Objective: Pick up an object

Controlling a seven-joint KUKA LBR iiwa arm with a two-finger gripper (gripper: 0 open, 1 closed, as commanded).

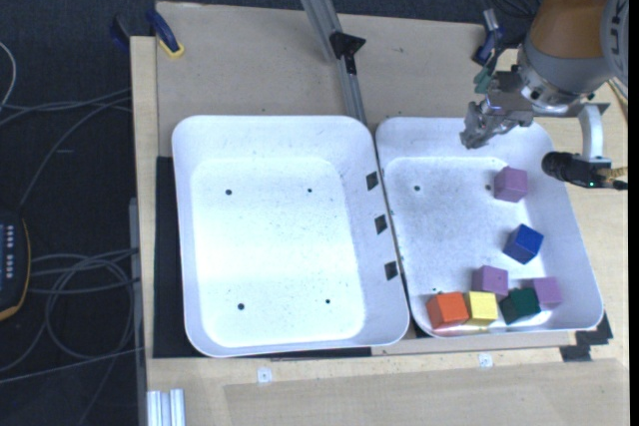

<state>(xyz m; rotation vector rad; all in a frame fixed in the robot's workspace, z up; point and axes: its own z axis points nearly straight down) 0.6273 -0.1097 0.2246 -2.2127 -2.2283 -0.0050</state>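
Camera view shows the gripper (483,133) above the far edge of the right bin (439,214), holding nothing, while a purple cube (511,184) lies near it on the bin floor.

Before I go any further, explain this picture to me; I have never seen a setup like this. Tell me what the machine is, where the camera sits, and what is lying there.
The picture comes from one camera fixed above a bench, looking down at a slant. The grey and orange machine at the right is a robot arm; its hand hangs over the far edge of the right bin. Nothing can be seen held in it. Two shallow white bins sit side by side. The left bin shows its bare white floor. The right bin holds small blocks: a purple block nearest the hand, a blue block below it, and along the near edge an orange block, a yellow block, a green block and two more purple ones.
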